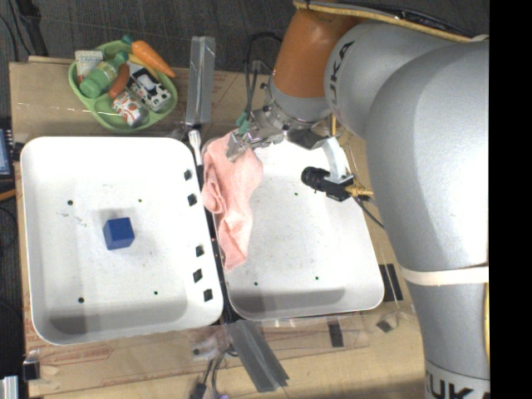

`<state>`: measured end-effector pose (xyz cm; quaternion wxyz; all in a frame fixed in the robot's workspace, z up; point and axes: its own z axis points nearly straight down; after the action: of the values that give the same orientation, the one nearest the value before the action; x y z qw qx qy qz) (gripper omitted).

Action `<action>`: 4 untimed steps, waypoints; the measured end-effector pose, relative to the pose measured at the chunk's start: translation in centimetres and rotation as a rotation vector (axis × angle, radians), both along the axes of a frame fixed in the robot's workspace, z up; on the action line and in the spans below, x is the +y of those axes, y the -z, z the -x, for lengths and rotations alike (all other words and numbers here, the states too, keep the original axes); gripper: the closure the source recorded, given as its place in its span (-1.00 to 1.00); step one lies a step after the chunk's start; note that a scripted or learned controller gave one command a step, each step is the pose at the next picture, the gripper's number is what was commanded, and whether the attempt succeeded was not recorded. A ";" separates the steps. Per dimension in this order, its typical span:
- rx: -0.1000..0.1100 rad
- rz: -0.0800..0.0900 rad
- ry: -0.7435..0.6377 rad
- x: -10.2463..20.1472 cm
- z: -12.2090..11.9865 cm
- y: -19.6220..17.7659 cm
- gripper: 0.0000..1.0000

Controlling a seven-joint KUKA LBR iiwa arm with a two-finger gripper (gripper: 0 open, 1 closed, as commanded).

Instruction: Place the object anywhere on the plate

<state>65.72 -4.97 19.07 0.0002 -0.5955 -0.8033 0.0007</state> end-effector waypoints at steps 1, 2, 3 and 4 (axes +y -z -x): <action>0.000 0.000 -0.007 0.0 -0.1 -3.9 1.00; 0.003 0.000 -0.412 4.1 1.7 -4.5 1.00; 0.003 -0.001 -0.819 9.7 3.8 -4.4 1.00; 0.004 -0.003 -1.222 14.5 5.1 -4.0 1.00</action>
<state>60.59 9.52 23.04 0.0021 -0.0267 -0.9996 0.0007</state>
